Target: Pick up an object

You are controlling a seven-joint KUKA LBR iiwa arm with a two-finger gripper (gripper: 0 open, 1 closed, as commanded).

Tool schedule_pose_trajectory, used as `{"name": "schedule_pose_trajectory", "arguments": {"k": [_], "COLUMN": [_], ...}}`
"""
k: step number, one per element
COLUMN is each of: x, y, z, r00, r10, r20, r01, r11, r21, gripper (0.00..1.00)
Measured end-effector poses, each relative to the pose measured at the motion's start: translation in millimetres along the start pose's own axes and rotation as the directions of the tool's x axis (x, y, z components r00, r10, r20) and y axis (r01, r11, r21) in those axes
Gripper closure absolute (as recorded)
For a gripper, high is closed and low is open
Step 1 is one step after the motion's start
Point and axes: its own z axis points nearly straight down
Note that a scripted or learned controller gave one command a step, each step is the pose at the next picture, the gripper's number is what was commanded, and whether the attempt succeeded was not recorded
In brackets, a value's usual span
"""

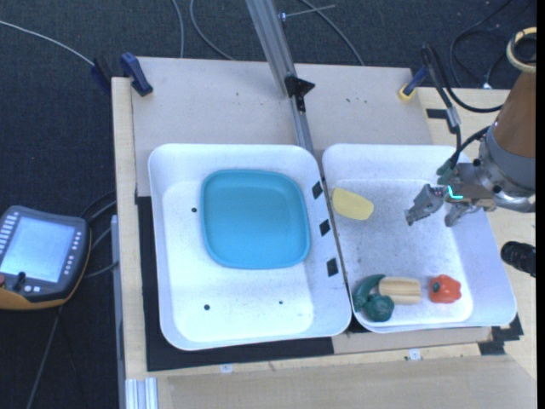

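Note:
Over the right part of the right bin (477, 250) my gripper (436, 212) hangs open, nothing between its fingers (419, 208). To its left, near the bin's left wall, lies a flat yellow piece (352, 204). Along the bin's near edge sit a dark green item (372, 299), a tan block (400, 290) touching it, and a red tomato-like item (444, 289). The red item is below the gripper in the view, well apart from it.
The left bin (174, 254) holds a blue square plate (255, 218). A metal bar (281, 54) slants down to the gap between the bins. Clamps sit at the bench's far corners, and a handheld pendant (38, 254) lies off the bench at left.

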Motion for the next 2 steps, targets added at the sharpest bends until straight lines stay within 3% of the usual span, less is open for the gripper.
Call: {"name": "schedule_pose_trajectory", "arguments": {"k": [1,2], "x": [0,-2], "y": [0,-8], "z": [0,59], "r00": [1.0,1.0], "r10": [0.0,0.001], "r20": [0.0,0.0], "r01": [0.0,-0.001], "r11": [1.0,1.0], "r21": [0.0,0.005], "gripper": [0.0,0.0]}}
